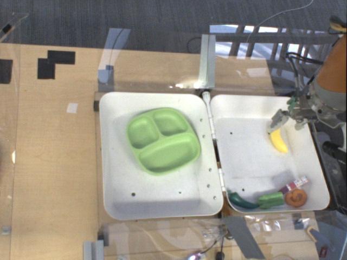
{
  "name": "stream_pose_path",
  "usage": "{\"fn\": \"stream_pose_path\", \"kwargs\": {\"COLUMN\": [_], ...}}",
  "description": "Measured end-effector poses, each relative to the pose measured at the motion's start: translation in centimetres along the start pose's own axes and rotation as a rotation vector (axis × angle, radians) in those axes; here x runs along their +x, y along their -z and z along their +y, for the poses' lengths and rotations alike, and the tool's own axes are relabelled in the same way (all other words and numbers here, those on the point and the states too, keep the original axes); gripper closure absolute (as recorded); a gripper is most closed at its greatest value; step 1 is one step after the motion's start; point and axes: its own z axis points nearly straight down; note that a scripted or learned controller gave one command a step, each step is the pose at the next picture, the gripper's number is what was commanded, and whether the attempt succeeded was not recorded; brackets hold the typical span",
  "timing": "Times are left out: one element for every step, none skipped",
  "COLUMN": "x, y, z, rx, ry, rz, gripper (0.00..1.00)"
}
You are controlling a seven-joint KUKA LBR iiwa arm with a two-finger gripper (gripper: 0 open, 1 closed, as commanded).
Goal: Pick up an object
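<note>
We take the yellow banana [278,141] as the thing to be picked, and we place everything else by it. It is a short, slightly curved fruit, bright yellow, lying flat on the floor of the right bin [244,156], in that bin's upper right part. It runs at a slant, its upper end up and to the left, its lower end down and to the right, where it tapers to a blunt tip. Its skin looks smooth and plain, with no marks that we can make out.

Just above the banana's upper end we see the gripper [287,121], reaching in from the right on the grey arm [331,99], which carries an orange band. One grey finger [277,121] slopes down toward the banana's top end and seems to meet it or overlap it; we cannot tell whether they touch. We cannot tell how far apart the fingers stand, and the banana is not seen between them.

Well below the banana, along the bin's near wall, lie a dark green vegetable [255,201] and an orange round object [295,197]. Far to the banana's left, in the left bin [116,194], rests a green divided plate [162,140].
</note>
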Motion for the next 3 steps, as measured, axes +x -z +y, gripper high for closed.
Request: {"fn": "stream_pose_path", "kwargs": {"x": [-2.6, -2.5, 4.4], "y": [-9.3, -8.0, 2.6], "z": [0.8, 1.0, -1.2], "rx": [-0.004, -0.01, -0.002], "ry": [0.023, 0.025, -0.066], "rz": [0.0, -0.001, 0.001], "gripper": [0.0, 1.0, 1.0]}}
